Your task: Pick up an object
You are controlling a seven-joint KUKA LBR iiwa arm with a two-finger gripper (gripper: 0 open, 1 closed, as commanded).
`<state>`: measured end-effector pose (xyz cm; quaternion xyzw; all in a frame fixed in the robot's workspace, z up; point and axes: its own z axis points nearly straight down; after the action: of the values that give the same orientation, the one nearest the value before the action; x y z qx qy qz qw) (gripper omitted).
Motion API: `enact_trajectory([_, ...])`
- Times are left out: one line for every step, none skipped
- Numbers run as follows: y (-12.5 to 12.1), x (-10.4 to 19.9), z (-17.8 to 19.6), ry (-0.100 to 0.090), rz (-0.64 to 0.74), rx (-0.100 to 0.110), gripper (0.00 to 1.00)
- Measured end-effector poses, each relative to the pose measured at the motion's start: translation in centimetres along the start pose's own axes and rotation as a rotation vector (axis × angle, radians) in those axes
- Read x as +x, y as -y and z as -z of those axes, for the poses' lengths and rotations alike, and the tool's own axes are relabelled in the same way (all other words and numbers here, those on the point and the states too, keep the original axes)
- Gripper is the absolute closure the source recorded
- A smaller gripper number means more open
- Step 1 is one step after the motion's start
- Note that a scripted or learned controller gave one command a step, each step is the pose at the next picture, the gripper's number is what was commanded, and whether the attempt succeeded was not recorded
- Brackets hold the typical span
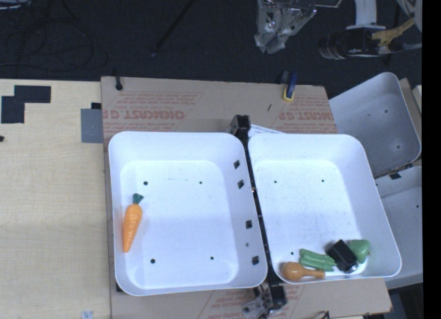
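An orange toy carrot (131,224) with a green top lies by the left wall of the left bin (172,139). Clustered in the near right corner of the right bin (310,142) are a green pea pod (316,259), a black block (342,255), a green piece (360,247) and an orange gourd-shaped toy (300,271). My gripper (273,35) hangs high beyond the far edge of the bench, above the dark floor and well away from both bins. Nothing is seen in it.
Both bins rest on a brown cardboard sheet (207,104) with a black divider clip (240,125) between them. A blue and yellow clamp (289,87) sits at the cardboard's far edge. A grey metal panel (379,121) leans at the right.
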<state>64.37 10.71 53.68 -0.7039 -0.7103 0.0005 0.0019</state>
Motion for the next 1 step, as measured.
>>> enact_trajectory([0.08, -4.33, -12.57, 0.005, -0.013, 0.014, 1.00])
